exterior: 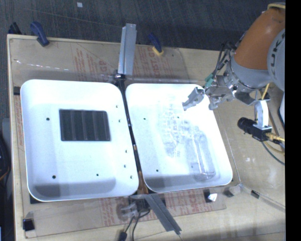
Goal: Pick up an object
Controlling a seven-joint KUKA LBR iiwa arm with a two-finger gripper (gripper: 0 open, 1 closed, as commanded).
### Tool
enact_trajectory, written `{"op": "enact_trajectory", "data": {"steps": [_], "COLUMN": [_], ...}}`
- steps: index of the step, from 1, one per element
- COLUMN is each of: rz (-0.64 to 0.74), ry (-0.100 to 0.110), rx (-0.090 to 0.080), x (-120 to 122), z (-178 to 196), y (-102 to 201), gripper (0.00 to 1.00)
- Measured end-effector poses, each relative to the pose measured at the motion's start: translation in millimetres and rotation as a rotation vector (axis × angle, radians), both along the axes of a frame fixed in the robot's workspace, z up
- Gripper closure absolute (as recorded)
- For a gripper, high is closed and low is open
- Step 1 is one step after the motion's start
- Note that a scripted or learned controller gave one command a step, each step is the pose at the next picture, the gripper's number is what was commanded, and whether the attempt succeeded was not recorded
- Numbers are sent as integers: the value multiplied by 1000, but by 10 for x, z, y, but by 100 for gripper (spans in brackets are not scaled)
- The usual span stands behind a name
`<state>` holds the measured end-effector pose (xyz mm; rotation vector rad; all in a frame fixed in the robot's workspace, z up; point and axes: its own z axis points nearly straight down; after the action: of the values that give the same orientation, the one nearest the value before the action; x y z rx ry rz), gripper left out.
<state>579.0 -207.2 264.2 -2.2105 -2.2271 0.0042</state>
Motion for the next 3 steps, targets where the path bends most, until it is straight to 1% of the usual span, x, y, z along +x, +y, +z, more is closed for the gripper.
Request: {"op": "enact_trajectory", "data": {"steps": [1, 2, 3], "rz": [-33, -33, -27], "ry": [0, 0, 1], "rx": [0, 0, 0], "x": [111, 111, 119], "z": [-568, -566, -467], "y": [-8, -10, 4], "gripper": [0, 0, 100]}}
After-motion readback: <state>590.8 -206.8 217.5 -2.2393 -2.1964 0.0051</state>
